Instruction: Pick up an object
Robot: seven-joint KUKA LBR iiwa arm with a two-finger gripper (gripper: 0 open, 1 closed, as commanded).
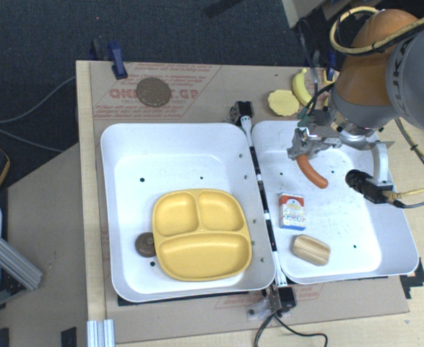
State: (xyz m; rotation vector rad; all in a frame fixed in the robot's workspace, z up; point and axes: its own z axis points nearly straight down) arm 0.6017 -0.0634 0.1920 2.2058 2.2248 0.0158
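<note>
**Gripper low over the sausage in the right bin**

The grey arm's two-finger gripper (309, 144) hangs low at the back of the right shallow white bin (385, 262), and the nearest thing to it is the small orange-red toy sausage (313, 172). The sausage lies flat on the bin floor just below the gripper in the camera view, its upper end touching or passing under the metal gripper parts; the rest stretches clear of them. Its long axis runs at a slant, from upper left to lower right. Whether the fingers are spread or pressed together cannot be told from here, as the wrist and its fittings hide them, and nothing can be seen pinched between them.

A grasp across the sausage's narrow width, square to that slanted axis, looks the likeliest fit; a closing line along its length would probably slide off.

The bin floor is smooth, white and lightly speckled. There is room around the sausage: the small red-and-white carton (292, 212) sits apart nearer the front, the tan bread-roll shape (311, 249) further still. The left white bin (118, 194) holds a yellow compartment tray (199, 233) and a brown disc (145, 244), well away across the divider. A yellow banana-like toy (290, 98) lies on the counter (89, 157) behind the bins.
</note>
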